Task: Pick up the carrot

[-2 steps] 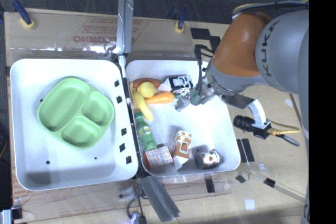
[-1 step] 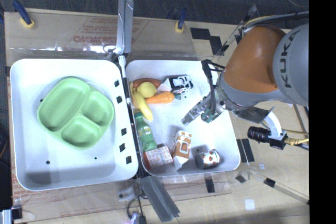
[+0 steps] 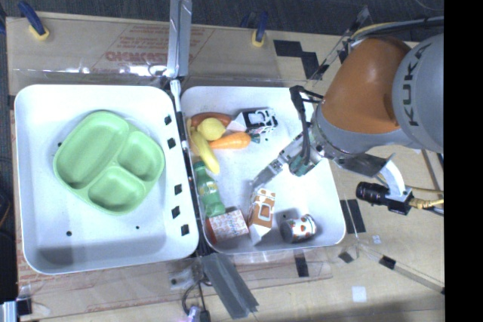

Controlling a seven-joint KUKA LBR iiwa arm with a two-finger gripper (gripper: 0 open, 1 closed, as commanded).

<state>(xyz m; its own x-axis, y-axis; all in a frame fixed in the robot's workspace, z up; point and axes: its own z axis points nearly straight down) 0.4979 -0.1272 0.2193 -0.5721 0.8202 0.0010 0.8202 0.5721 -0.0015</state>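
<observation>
While the arm (image 3: 377, 98) reaches in from the right of the frame, you get its gripper (image 3: 264, 176) low over the middle of the right bin (image 3: 332, 196), pointing down-left. Fingers look close together at the tip, nothing between them; call it narrow and not holding anything.

Carrot (image 3: 230, 140) sits in the upper left part of the right bin, lying roughly level, tip toward the right. It's up-left of the gripper, apart from it, no contact. Carrot touches the yellow lemon-like fruit (image 3: 211, 129) just above-left of it, and a banana (image 3: 205, 154) runs down from there along the bin's left wall. A darker orange-brown item (image 3: 213, 118) sits behind the lemon; you can't tell what it is.

Right of the carrot, near the bin's top edge, there's a small black-and-white package (image 3: 259, 119). Below the banana, a green bottle (image 3: 208, 191) lies along the left wall. Lower part of the bin: a red-and-white box (image 3: 229, 225), an orange-and-white carton (image 3: 263, 210), and a grey can (image 3: 296, 227) at lower right of the pile.

Left bin (image 3: 38, 237) holds a green divided plate (image 3: 109, 161), three compartments, upper-middle of that bin.

Blue clamps (image 3: 33, 20) pin the board at the top edge of the frame.
</observation>
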